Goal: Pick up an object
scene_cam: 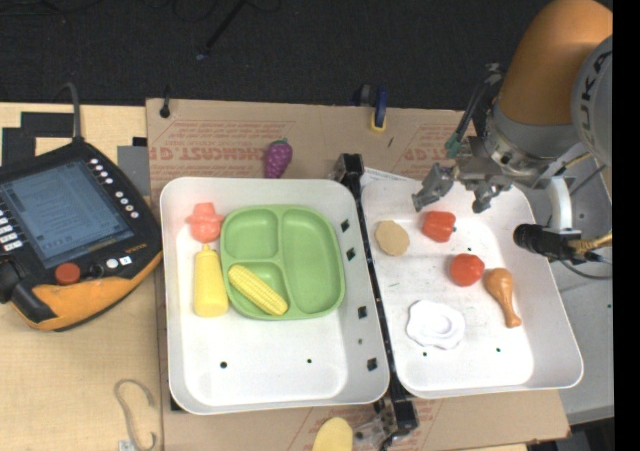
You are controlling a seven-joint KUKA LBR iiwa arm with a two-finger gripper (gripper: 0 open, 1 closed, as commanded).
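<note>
The gripper (458, 191) hung spread open and empty over the far end of the right bin (560, 359), its two fingers straddling the air just above a red pepper (438, 226). The pepper lay near the bin's back wall, between a tan potato (392, 237) and a tomato (466, 269), with a drumstick (503, 295) and a fried egg (435, 324) closer to the front. It looked like a light, hard plastic toy, smooth and likely slippery, so a grip across its widest middle appeared safest. In the left bin a green tray (300, 259) held a corn cob (258, 290).
</note>
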